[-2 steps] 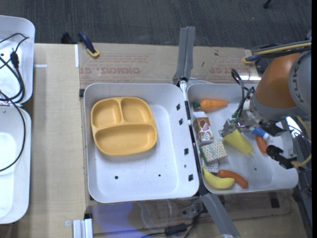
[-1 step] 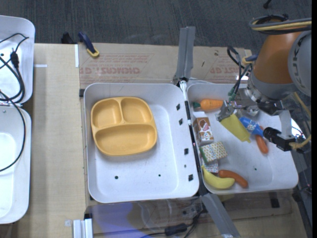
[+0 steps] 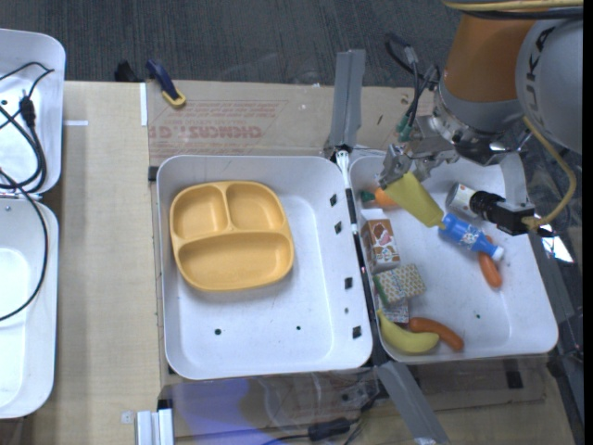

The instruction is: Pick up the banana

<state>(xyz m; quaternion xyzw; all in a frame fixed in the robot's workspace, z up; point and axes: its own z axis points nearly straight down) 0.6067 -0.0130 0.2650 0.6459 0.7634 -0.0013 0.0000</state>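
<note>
At the lower edge of the right bin (image 3: 519, 336), low and right of centre in the frame, the banana (image 3: 408, 338) lies beside an orange carrot (image 3: 437, 330). Just above sit a green patterned box (image 3: 400, 284) and a small brown carton (image 3: 380, 242). In the left bin (image 3: 185, 341) rests a yellow divided plate (image 3: 232, 234). Higher, a blue bottle (image 3: 471, 234) lies near the right bin's middle. At upper right the gripper (image 3: 404, 167) hangs over a yellow wedge-shaped object (image 3: 415, 198); I cannot tell whether it grips anything or how wide it stands.
</note>
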